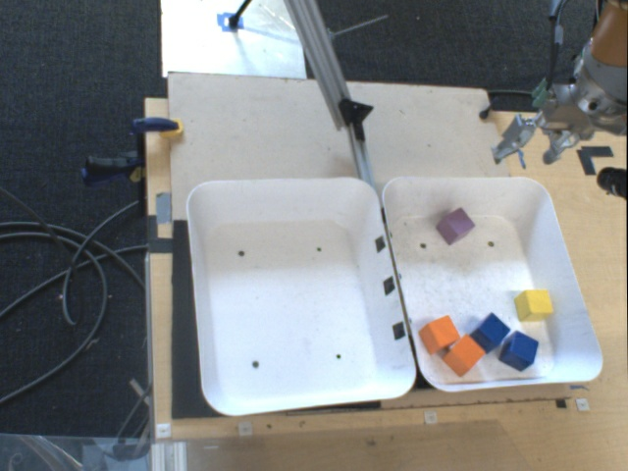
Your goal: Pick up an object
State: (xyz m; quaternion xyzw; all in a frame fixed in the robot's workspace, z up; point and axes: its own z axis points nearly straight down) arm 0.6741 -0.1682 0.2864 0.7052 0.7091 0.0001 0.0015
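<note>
Hand (535, 145) open above right bin's (569, 253) far rim, cubes (480, 340) clustered near corner

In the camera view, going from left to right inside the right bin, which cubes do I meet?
Orange cube → purple cube → second orange cube → blue cube → second blue cube → yellow cube.

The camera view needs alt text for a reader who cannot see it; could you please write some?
Open end effector hovers above the bench past the far edge of the right bin, holding nothing. That bin holds a purple cube, a yellow cube, two orange cubes and two blue cubes; the left bin sits beside it.
</note>
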